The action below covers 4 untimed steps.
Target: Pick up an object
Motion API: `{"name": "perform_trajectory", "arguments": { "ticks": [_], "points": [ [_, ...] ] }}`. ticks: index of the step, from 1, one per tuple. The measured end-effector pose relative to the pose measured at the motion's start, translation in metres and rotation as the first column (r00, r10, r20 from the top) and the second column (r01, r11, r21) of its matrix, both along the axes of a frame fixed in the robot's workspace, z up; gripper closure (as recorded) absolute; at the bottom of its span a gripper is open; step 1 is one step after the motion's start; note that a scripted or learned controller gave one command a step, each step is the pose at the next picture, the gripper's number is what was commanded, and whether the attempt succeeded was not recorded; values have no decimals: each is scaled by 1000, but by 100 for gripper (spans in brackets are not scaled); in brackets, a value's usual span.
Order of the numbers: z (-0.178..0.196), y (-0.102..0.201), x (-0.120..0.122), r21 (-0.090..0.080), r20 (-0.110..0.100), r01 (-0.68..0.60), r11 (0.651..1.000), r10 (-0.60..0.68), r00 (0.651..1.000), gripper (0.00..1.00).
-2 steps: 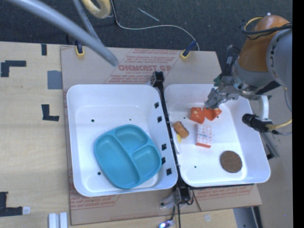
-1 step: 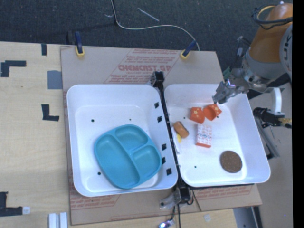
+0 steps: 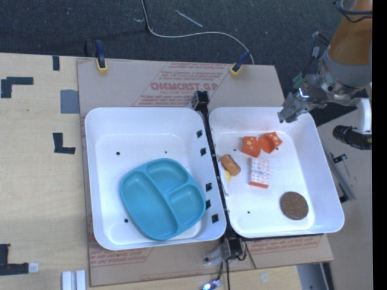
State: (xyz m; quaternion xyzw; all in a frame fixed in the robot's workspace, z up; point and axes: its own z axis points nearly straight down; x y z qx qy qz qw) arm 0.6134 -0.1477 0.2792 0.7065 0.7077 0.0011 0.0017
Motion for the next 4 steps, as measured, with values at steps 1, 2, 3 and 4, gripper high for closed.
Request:
{"name": "perform_trajectory", "arguments": {
  "ticks": [1,2,3,4],
  "points": [
    [-19,52,-7,2,-6,-4,1000,4,1000,100],
    [-18,106,-23,2,-6,-5,1000,5,1000,100],
    [-31,160,-24,2,-7,-5,1000,5,1000,100],
    [-51,211,-38,2,-8,-5,1000,5,1000,100]
  ]
}}
